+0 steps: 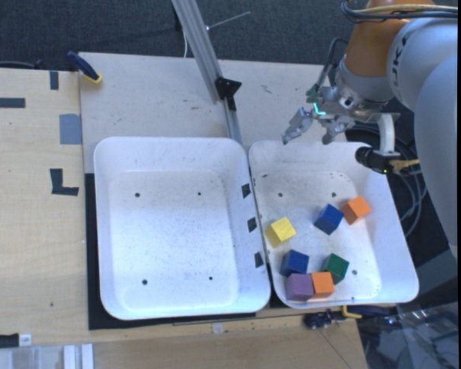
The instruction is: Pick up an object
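My gripper [313, 131] hangs above the far rim of the right bin [384, 283], its two grey fingers spread apart and nothing between them. Below it in that bin lie several small blocks: a yellow block [281, 231], a blue block [329, 218], an orange block [356, 209], a second blue block [295, 262], a green block [336, 267], a purple block [299, 286] and a second orange block [323, 284]. The blocks sit well nearer the front than the gripper.
The left bin [107, 160] stands beside the right one, sharing a middle rim. A slanted metal rail [203, 48] runs down to the bins' far junction. A blue and yellow tool [84, 67] lies at the bench's far left.
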You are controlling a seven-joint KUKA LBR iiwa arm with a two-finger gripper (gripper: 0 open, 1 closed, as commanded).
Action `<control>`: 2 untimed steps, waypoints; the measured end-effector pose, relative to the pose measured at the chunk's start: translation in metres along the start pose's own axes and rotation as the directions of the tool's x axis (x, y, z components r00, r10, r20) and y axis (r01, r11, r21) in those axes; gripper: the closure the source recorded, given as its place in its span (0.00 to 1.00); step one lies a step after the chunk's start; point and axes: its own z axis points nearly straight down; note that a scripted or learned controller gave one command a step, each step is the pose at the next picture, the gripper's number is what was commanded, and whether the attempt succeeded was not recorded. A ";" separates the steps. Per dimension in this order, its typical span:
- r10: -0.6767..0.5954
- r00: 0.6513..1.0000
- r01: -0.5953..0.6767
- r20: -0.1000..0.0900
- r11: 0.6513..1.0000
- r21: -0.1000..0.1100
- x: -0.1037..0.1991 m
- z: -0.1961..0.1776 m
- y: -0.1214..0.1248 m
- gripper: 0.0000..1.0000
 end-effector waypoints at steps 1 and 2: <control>-0.001 1.000 0.001 0.002 1.000 -0.005 0.000 -0.003 0.001 0.00; 0.001 1.000 -0.001 0.002 1.000 0.000 -0.009 0.047 -0.003 0.00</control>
